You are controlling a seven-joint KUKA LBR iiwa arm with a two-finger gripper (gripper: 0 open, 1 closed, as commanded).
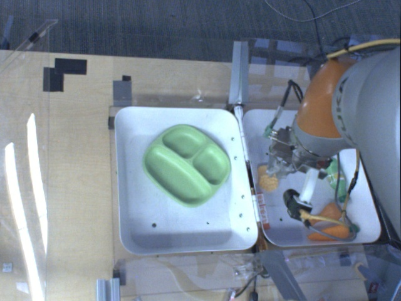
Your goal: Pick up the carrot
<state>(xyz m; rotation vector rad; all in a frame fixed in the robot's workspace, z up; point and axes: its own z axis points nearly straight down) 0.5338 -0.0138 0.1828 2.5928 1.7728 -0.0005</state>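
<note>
The end effector (pixel 276 165) hangs low over the right bin (pixel 279 227), in its left half, beneath the arm's orange band. The arm hides its tips from above, so I cannot tell whether it is apart or together, or whether it has anything in it. Just below it in the view, close enough that contact cannot be ruled out, lies a small pale yellow lump (pixel 269 182) on the bin floor.

The carrot (pixel 330 232) lies farther off, below and to the right of the end effector, near that bin's lower right corner and clearly apart from it. A green thing (pixel 339 175) shows to the right of the end effector, partly behind the arm; its kind is unclear.

To the left of the end effector, past the wall between the bins, sits the left bin (pixel 128 187) with a green divided plate (pixel 187 163) at its middle. Both bins rest on the bench (pixel 69 168).
</note>
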